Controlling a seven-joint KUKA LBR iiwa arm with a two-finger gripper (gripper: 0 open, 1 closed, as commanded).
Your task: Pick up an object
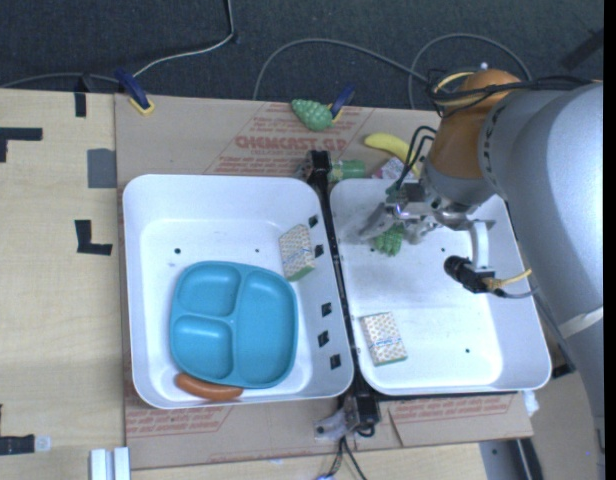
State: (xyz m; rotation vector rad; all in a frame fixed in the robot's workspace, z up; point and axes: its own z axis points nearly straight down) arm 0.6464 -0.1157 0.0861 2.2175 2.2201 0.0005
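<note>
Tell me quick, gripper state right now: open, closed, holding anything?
Gripper: cannot be told; it sits low over the green object in the right bin, and no hold shows from here.

Robotics laboratory test cell. Two shallow white bins (148,298) are sitting side by side on a cardboard sheet (258,143) that is covering the wooden surface (48,298); black tape marks (88,236) are dotting the wood, loose cables (228,28) are trailing over dark carpet (108,18), blue clamps (135,91) are gripping the cardboard edge, and a grey industrial arm (558,198) is reaching in from the right
</note>
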